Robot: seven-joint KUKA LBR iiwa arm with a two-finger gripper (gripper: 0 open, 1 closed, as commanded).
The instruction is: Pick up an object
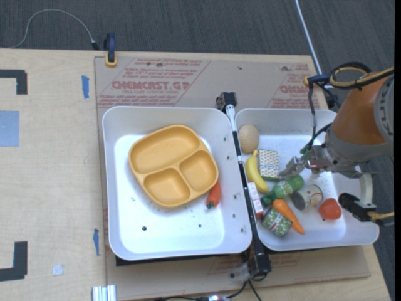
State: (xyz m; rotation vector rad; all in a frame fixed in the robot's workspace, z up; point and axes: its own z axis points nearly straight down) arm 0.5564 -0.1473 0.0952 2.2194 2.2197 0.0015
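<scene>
The grey arm with its orange band enters from 3 o'clock and ends in a two-finger metal gripper (299, 166) hanging low over the right-hand shallow white bin (357, 236); whether the claw is spread or pressed together cannot be told, since the tips merge with the clutter beneath. Just at 7 o'clock of the gripper lies a small green plastic bottle (287, 186), its long axis running from 8 o'clock to 2 o'clock, the upper end toward the claw. An orange toy carrot (288, 214) lies at 6 o'clock of that bottle, its long axis from 10 o'clock to 4 o'clock, the point toward 4 o'clock. A yellow toy banana (254, 174) lies along the bin's 9 o'clock wall, below a tan egg-shaped object (248, 137). A red toy tomato (330, 210) rests near 4 o'clock. In the left-hand white bin (119, 231) sits a yellow three-compartment plate (172, 164), with a small red-orange toy pepper (213, 196) touching its 4 o'clock rim.
</scene>
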